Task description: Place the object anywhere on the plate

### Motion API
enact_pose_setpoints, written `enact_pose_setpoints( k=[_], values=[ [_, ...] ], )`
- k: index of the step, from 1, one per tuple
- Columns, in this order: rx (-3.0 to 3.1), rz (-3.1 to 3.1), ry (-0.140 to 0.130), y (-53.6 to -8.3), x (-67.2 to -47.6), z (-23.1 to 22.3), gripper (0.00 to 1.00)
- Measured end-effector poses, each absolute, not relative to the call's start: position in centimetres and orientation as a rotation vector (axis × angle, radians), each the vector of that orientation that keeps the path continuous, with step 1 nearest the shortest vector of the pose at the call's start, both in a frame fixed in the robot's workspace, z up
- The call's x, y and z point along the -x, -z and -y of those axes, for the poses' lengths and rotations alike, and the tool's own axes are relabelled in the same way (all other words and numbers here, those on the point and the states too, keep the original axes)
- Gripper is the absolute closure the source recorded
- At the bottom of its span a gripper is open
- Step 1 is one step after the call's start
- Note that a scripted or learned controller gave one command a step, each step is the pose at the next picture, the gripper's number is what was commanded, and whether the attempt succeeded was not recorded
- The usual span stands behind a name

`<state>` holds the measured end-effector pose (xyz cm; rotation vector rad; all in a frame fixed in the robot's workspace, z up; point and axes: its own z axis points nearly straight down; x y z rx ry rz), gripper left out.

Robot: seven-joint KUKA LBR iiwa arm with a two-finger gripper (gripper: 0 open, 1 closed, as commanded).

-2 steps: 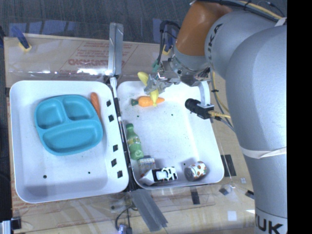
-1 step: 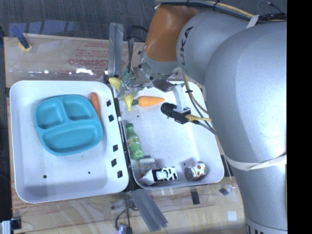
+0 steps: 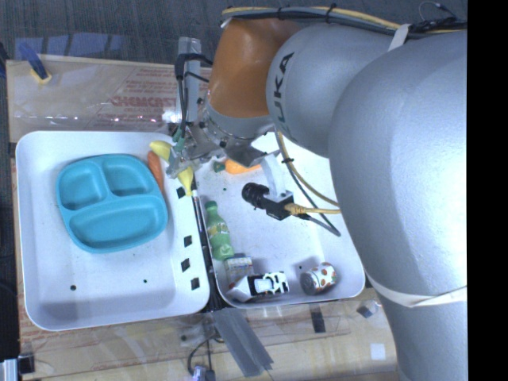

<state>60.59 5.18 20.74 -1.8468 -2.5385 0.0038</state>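
A blue plate (image 3: 111,201) with three compartments lies in the left bin (image 3: 48,292), nothing on it. My gripper (image 3: 181,159) hangs over the divider between the two bins, at their far end, just right of the plate's far right corner. A yellow banana-like piece (image 3: 161,148) and an orange carrot (image 3: 156,173) lie right by the gripper, between it and the plate. Another bit of yellow (image 3: 186,180) shows just below the gripper. The arm's bulk hides how the gripper stands.
The right bin (image 3: 341,252) holds a green bottle (image 3: 217,232) along the divider, an orange piece (image 3: 238,166) under the wrist, and near its front edge a small box (image 3: 238,265), a black-and-white object (image 3: 268,284) and a can (image 3: 319,278).
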Motion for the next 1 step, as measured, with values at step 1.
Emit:
enact_pose_setpoints(
  k=[1],
  values=[
    [1.848,2.538,-0.004,-20.74,-60.59,-5.12,0.00]
  ],
)
